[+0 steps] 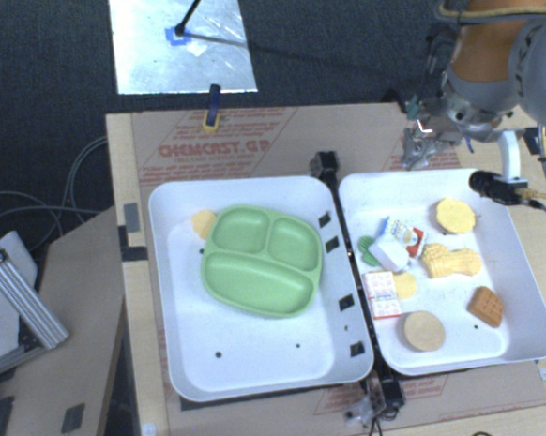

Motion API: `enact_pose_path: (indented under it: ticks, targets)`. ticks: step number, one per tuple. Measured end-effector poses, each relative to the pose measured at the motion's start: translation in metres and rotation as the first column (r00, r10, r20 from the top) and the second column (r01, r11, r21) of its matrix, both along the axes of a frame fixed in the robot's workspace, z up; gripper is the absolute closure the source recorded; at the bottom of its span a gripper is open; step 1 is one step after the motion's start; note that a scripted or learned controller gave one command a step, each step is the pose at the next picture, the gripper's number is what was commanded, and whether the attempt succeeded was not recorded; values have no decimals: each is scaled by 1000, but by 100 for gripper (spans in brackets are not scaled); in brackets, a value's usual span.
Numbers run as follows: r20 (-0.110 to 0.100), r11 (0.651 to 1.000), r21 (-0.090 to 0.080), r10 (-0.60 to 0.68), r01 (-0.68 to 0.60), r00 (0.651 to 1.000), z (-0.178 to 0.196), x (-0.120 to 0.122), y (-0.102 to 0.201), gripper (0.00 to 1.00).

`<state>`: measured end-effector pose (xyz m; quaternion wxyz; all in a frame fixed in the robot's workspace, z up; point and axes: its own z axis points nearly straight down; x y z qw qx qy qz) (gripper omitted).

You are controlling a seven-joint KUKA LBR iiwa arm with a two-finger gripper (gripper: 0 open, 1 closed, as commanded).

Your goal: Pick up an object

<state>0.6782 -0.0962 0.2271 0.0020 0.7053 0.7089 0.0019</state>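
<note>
My gripper [424, 144] hangs off the grey and orange arm at the upper right, just behind the back rim of the right bin [522, 268], with nothing seen in it. Inside that bin lie a round yellow piece [454, 215], a blue and white packet [392, 242], a lumpy yellow toy [451, 261], a brown waffle-like square [485, 306], a tan disc [423, 330] and a pink-white card [381, 294]. The left bin [180, 295] holds a green divided plate [260, 258] and a small yellow piece [204, 223].
Black clips [326, 164] join the two bins along the middle. A shiny metal sheet [182, 39] lies behind the bench. An aluminium frame [10, 280] and cables stand at the left. A black fitting [494, 185] sits at the right bin's back right rim.
</note>
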Motion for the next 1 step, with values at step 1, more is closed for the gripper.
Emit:
enact_pose_path:
  ticks: [1]
  targets:
    - [-5, 1000, 1, 2, -2, 1000, 10, -35, 33, 100]
